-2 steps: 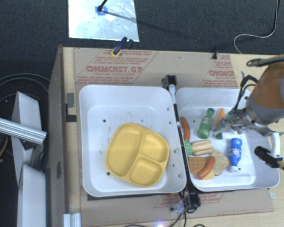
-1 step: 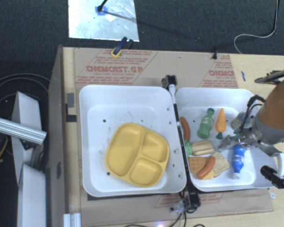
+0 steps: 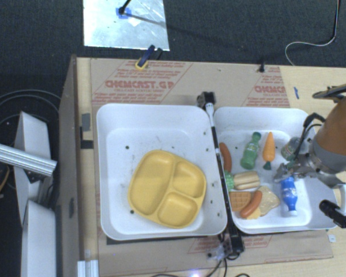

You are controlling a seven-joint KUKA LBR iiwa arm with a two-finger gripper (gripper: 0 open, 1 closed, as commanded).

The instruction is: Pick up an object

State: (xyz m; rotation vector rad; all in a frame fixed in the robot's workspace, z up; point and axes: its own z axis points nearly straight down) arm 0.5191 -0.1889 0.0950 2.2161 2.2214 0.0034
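Observation:
The right bin [image 3: 237, 133] holds several toy foods: a green bottle [image 3: 251, 150], an orange carrot [image 3: 269, 147], a red sausage [image 3: 225, 156] along the left wall, a hot dog bun [image 3: 246, 180], a waffle [image 3: 239, 201], a second sausage [image 3: 252, 204], a bread slice [image 3: 270, 199] and a blue bottle [image 3: 289, 196]. My gripper [image 3: 284, 171] reaches in from the right and sits low over the bin, just above the blue bottle's cap and to the right of the carrot. Nothing is visibly held.
The left bin [image 3: 121, 120] carries a yellow divided plate [image 3: 167, 187]. A black divider [image 3: 218, 154] runs between the bins. The arm's grey body with its orange band [image 3: 337, 137] covers the right bin's right wall. Cardboard lies under both bins.

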